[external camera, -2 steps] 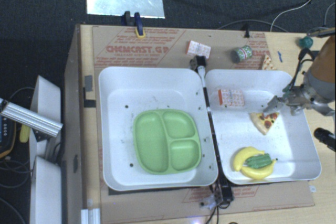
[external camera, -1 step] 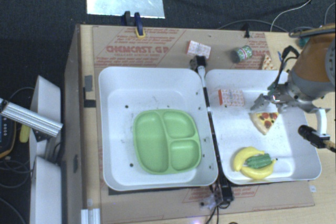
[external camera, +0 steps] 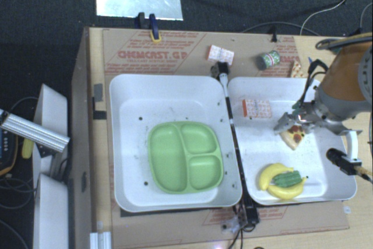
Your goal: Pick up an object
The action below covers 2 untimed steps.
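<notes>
In the camera view the gripper [external camera: 293, 123] hangs low over the right bin [external camera: 335, 189], right at a pizza slice toy [external camera: 293, 136] lying near that bin's middle, toward its right edge; whether the jaws are wide or closed cannot be told from here; a banana [external camera: 278, 181] with a green piece [external camera: 287, 178] on it sits near the front edge, a small red-and-white box [external camera: 257, 107] toward the back-left corner; the left bin [external camera: 125, 125] carries a green divided plate [external camera: 185, 156]. For a clean pick, I would centre the jaws across the slice's narrow width, go down fully, close, then lift straight.
</notes>
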Available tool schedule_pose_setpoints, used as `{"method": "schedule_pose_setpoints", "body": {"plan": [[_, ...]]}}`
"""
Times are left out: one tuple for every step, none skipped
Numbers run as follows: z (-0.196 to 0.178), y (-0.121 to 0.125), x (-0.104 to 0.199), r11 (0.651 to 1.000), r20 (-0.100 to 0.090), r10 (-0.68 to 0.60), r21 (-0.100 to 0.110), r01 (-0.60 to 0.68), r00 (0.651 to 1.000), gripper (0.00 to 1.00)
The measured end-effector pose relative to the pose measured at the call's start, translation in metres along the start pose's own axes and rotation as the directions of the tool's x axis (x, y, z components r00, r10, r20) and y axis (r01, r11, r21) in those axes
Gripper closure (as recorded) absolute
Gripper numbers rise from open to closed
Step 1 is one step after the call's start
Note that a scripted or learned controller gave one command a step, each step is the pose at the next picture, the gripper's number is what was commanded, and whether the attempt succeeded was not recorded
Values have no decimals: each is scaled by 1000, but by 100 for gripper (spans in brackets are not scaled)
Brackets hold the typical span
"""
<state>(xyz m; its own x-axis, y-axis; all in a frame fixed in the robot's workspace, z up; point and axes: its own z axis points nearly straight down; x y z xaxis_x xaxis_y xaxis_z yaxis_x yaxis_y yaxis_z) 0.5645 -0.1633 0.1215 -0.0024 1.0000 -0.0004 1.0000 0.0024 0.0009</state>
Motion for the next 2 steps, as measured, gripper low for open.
{"method": "schedule_pose_setpoints", "body": {"plan": [[-3, -5, -43, 1000, 1, 1, -1, -1, 1000, 0], [-21, 19, 16, 1000, 0, -2, -2, 2, 1000, 0]]}}
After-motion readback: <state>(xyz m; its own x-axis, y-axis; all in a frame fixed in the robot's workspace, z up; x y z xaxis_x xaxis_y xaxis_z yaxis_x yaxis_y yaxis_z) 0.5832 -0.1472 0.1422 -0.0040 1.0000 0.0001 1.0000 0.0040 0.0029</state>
